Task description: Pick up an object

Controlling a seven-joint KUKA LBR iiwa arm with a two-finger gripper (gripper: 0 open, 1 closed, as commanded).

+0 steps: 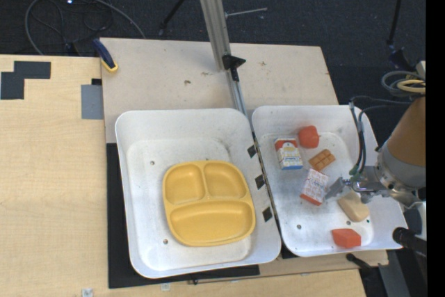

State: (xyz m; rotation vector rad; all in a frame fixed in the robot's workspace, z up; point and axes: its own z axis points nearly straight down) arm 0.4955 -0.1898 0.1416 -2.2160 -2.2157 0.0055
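Observation:
The right bin (278,215) holds several small items. A red block (308,136) lies at the back, a small white carton (288,154) to its left, and a brown waffle-like piece (321,160) beside it. A white and red packet (315,186) sits mid-bin. A tan block (353,209) and a red piece (346,238) lie toward the front right. My gripper (345,186) reaches in from the right, low over the bin between the packet and the tan block, just above the tan block. Nothing shows as held.
The left bin (139,149) carries a yellow divided plate (208,203). A metal post (215,17) rises behind the bins. The arm's grey body (407,156) and cables (360,142) hang over the right bin's right rim.

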